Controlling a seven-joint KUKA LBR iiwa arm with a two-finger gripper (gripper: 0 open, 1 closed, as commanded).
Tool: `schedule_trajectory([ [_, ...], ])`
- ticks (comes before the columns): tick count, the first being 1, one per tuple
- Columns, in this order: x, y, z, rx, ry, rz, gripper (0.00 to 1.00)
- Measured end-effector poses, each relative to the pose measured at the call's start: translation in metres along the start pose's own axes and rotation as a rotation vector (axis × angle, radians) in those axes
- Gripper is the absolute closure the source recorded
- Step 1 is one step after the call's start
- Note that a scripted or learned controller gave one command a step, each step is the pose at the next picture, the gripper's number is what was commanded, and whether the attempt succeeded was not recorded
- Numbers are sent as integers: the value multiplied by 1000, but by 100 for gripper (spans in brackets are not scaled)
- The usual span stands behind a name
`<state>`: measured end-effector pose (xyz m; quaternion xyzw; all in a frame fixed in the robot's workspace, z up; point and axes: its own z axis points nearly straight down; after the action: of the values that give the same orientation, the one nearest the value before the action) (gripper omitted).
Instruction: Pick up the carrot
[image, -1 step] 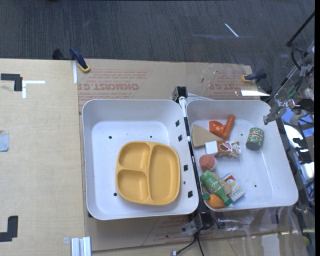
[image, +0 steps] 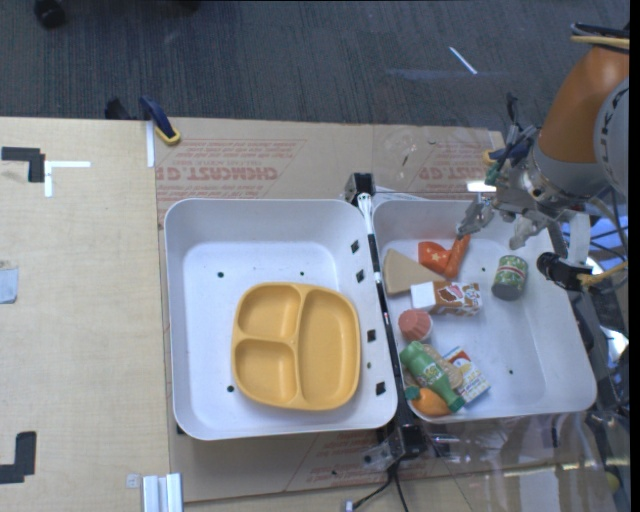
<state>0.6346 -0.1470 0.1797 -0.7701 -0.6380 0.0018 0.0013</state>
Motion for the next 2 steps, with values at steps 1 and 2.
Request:
schedule_trajectory([
  [1, 99, -34, -16, 1, 0, 170, 0],
  [2, 152, -63, -11, 2, -1, 180, 0],
])
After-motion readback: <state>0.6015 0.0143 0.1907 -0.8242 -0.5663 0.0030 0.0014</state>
